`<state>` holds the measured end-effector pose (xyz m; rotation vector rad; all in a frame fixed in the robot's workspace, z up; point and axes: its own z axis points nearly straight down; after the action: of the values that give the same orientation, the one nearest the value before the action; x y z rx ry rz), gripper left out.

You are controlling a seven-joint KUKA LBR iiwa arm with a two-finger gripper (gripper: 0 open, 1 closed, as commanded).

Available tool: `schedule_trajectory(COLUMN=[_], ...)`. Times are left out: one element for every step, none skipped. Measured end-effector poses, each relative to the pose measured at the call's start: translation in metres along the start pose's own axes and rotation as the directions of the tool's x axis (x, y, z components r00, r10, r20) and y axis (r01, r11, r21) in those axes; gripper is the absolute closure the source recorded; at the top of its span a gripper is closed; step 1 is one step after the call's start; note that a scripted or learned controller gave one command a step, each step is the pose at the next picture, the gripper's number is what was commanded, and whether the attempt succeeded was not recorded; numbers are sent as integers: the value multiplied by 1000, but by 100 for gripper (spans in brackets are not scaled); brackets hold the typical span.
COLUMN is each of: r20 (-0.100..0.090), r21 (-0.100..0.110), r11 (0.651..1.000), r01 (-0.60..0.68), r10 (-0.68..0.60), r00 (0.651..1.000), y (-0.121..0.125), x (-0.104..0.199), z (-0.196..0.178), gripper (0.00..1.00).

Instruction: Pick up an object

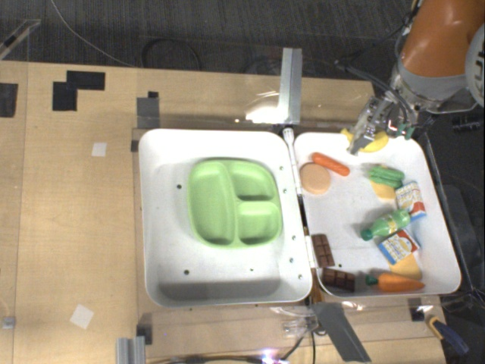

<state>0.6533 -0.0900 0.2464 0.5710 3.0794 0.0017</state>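
Camera view: pincer (366,136), state unclear, hovers touching the yellow banana (373,143).

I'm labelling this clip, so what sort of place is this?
Probably a robotics lab bench set up for picking trials, not a kitchen: two shallow white plastic bins sit side by side, one holding a green divided plastic tray, the other toy food, under a grey and orange robot arm.

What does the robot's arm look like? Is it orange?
Partly! The arm has a big, rounded orange band, with grey below it near the wrist. Its tool is small, metal-grey and bony-looking, with thin dark cables running alongside it.
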Motion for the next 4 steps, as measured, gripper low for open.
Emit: schedule_trajectory(r20=[-2,-1,0,10], r21=[0,-2,-2,-5], r11=[991,1000,990,989], r01=[132,31,144,146], r10=[-132,-31,-144,-146], r00=[991,1000,990,989], y=[9,56,89,90], x=[9,68,37,35], z=[7,-9,-3,-16], gripper=[100,100,100,100])
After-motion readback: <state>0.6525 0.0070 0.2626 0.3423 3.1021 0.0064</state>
